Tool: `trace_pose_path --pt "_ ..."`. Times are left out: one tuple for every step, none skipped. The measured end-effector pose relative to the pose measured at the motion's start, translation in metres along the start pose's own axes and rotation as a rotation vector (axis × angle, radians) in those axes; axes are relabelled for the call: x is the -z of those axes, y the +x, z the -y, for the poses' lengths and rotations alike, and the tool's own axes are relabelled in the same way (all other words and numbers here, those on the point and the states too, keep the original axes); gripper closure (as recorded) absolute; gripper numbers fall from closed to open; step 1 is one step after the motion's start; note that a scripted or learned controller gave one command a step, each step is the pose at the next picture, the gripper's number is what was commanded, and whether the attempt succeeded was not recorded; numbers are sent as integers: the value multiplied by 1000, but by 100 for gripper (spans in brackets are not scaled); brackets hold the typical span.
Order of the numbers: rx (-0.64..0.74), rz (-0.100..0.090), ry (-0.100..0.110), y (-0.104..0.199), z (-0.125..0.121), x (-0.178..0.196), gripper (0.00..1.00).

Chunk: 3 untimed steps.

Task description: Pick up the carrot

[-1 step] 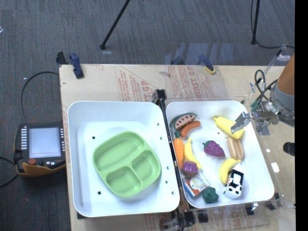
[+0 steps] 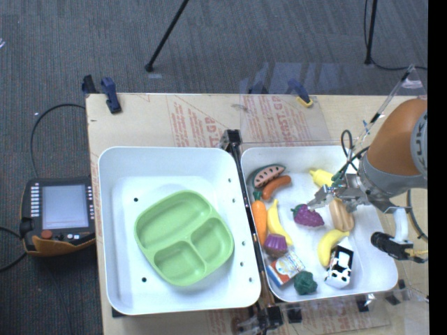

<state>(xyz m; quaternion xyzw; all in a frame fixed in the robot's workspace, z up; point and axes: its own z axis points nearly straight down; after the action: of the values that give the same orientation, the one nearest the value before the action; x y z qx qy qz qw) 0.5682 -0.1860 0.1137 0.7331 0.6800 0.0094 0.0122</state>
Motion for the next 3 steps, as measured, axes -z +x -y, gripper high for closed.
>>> trace_pose_path --pt "-11 -6 20 -15 -36 -22 0" --pt "29 -5 34 -12 -4 -27 0" --pt "27 -8 34 -11 -5 -17 100"
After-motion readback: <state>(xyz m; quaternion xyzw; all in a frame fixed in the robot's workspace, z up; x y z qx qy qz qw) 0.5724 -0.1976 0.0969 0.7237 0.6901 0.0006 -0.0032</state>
